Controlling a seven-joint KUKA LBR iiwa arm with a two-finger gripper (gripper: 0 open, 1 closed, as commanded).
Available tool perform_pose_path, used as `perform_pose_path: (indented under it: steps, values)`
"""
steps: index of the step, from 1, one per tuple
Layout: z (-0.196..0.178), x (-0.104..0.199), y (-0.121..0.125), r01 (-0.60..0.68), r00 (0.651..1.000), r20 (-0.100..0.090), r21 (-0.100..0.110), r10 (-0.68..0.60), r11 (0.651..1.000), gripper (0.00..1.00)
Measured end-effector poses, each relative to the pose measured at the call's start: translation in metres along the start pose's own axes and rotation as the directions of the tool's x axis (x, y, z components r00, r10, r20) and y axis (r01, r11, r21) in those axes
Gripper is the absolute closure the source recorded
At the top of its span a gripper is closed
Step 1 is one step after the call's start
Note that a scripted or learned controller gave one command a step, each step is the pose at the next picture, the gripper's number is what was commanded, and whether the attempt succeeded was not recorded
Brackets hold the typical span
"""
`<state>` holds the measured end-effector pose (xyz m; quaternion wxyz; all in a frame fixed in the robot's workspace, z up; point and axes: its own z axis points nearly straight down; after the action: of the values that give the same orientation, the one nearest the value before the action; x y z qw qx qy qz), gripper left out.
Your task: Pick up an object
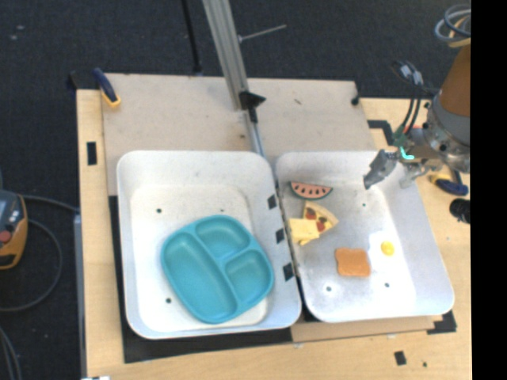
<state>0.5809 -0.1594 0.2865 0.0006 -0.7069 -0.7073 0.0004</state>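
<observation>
**Gripper Position and Object Layout**

The gripper [380, 170] hangs over the right bin's [420, 291] upper edge; its opening cannot be determined and nothing is visibly held. The right bin contains a watermelon slice [310, 189], pizza slice [311, 224], toast [352, 262] and a small yellow piece [386, 248]. A teal divided plate [217, 268] occupies the left bin [142, 180].

Grey arm [444, 145], orange band, blk cables
</observation>
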Motion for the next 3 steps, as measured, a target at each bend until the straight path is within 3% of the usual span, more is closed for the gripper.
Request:
perform_pose_path:
  steps: [1,3]
  values:
    - [-0.001,0.000,0.001,0.000,1.000,0.001,-0.003,0.000,1.000,0.00]
    - [0.106,-0.003,0.004,-0.002,1.000,0.001,0.001,0.002,1.000,0.00]
